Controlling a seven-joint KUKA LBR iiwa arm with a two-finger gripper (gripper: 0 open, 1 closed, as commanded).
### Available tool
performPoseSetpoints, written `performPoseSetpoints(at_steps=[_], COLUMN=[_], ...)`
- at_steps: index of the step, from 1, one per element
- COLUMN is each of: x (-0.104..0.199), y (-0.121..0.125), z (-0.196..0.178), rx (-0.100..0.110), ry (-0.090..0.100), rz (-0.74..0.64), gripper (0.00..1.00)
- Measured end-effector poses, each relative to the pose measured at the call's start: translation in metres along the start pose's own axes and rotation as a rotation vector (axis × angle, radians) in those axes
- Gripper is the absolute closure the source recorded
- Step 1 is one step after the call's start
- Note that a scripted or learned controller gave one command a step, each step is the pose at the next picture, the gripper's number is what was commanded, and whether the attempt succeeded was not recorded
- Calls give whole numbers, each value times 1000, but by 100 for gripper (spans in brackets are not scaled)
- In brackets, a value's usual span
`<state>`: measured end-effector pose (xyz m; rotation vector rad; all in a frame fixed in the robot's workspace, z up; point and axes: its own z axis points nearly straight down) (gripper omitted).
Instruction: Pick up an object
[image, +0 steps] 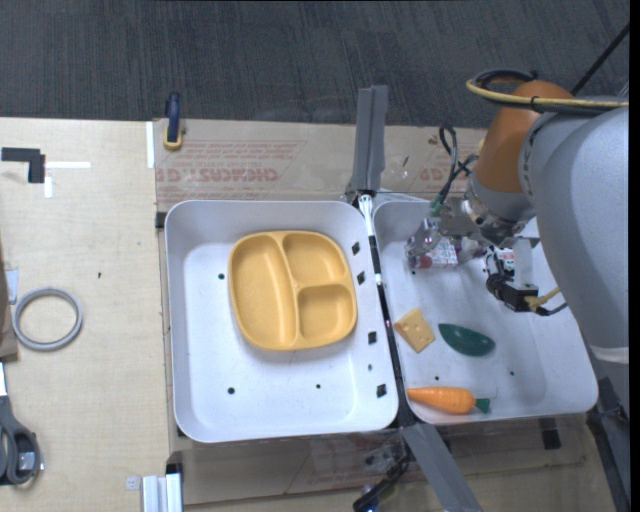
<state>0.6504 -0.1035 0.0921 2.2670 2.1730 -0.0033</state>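
Observation:
My gripper (432, 248) hangs low over the far left part of the right bin (560, 395), under the grey arm with its orange band. Something small and reddish shows near its tips, too unclear to name. Nearer the front of that bin lie a tan cheese wedge (414, 329), a dark green leaf-shaped piece (467, 340) and an orange carrot (446, 400) along the front wall. None of the three touches the gripper.
The left bin (190, 330) holds a yellow divided plate (293, 289). A grey divider bar (371, 140) stands between the bins at the back. On the bench to the left lie a grey ring (44, 318) and scissors (17, 450).

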Motion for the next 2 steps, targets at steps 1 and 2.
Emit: performPoseSetpoints(at_steps=[1, 2], x=[1, 63], y=[0, 6], z=[-9, -100], rx=[2, 1], ry=[-3, 0], rz=[-4, 122], gripper=[100, 100])
